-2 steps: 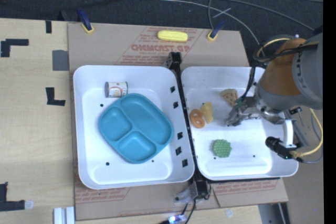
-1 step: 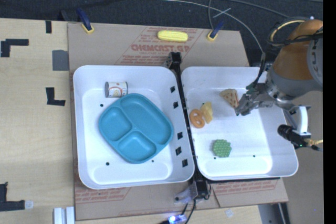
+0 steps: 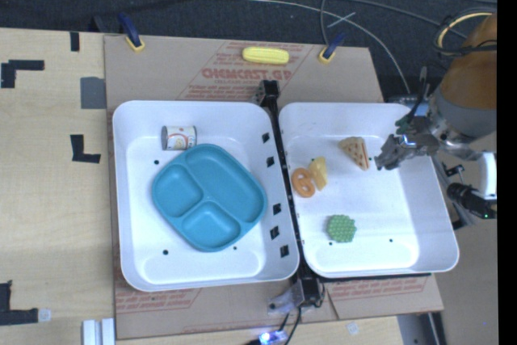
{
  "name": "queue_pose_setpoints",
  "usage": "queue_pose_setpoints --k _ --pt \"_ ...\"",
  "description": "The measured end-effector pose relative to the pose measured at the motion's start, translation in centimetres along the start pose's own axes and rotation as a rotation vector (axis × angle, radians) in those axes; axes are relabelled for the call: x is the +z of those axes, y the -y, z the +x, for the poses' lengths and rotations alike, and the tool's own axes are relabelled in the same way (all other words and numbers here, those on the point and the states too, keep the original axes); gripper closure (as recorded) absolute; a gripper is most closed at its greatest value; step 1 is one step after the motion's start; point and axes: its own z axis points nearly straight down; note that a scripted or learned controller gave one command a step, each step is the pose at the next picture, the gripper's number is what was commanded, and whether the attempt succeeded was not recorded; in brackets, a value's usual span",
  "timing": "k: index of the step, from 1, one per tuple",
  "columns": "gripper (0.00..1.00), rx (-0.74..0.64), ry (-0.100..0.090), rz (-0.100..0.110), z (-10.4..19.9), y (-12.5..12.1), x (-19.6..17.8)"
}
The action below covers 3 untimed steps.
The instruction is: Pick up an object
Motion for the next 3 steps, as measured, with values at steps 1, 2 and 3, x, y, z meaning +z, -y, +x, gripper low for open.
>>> queue_pose_setpoints --k 1,2,3 --pt "1.00 -0.001 0.000 0.000 0.0 -0.1 -5.3" --pt "1.00 -0.003 -0.002 0.007 4.7 0.6 -3.8" --pt "1.00 -0.005 -0.003 0.006 9.9 1.4 -4.4"
